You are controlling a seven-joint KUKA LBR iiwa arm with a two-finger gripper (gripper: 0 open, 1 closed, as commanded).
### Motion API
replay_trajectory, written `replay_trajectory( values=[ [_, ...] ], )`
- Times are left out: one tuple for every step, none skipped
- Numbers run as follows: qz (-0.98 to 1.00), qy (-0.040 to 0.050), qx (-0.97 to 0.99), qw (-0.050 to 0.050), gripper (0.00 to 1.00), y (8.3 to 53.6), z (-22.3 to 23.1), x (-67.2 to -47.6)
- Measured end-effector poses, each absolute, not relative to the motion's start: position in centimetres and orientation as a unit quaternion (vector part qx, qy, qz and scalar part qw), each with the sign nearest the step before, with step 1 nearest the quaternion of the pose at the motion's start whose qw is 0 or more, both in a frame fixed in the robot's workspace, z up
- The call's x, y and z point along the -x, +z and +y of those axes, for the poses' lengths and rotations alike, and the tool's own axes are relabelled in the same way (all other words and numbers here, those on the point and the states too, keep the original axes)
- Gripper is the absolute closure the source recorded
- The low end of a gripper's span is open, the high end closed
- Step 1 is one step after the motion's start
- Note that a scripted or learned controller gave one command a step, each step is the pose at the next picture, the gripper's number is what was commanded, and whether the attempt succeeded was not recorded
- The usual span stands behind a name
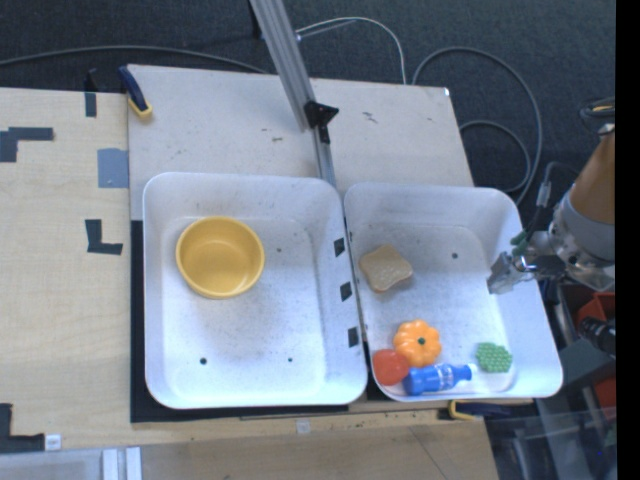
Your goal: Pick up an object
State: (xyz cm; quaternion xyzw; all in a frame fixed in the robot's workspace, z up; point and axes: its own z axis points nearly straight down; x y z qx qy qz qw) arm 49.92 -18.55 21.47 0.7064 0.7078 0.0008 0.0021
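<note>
1. Jaws: their spread cannot be told; the gripper (503,273) hangs at the right wall of the right bin (455,208), nothing visibly between them. Every candidate object lies to the gripper's left or below-left in the camera view.
2. Left bin (160,298): shallow white plastic, speckled floor, rounded corners.
3. Yellow bowl (220,256): round, smooth, upright in the left bin's upper-left part; well apart from the gripper.
4. Tan sponge-like block (386,268): squarish, matte, soft-looking; in the right bin, left of the gripper, standing free of the other things. Judged the easiest candidate.
5. Orange pumpkin toy (418,341): ribbed, glossy, near the right bin's lower edge.
6. Blue bottle (437,378): lying flat, long axis roughly left to right, touching the pumpkin's underside.
7. Red piece (389,368): rounded, smooth, just beside the bottle's left end.
8. Green lump (493,357): small, knobbly, nearest below the gripper.
</note>
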Motion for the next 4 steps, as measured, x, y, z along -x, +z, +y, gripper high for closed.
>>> replay_trajectory(
  values=[
    [0.71, 0.0005, -0.705, -0.001, 1.0, 22.1, -13.2, -50.1],
    [0.71, 0.0004, -0.704, -0.001, 1.0, 22.7, -8.0, -50.5],
    [0.71, -0.0004, -0.704, -0.002, 1.0, 21.8, -2.2, -52.1],
    [0.71, -0.0002, -0.704, -0.001, 1.0, 21.2, 3.3, -53.9]
  ],
)
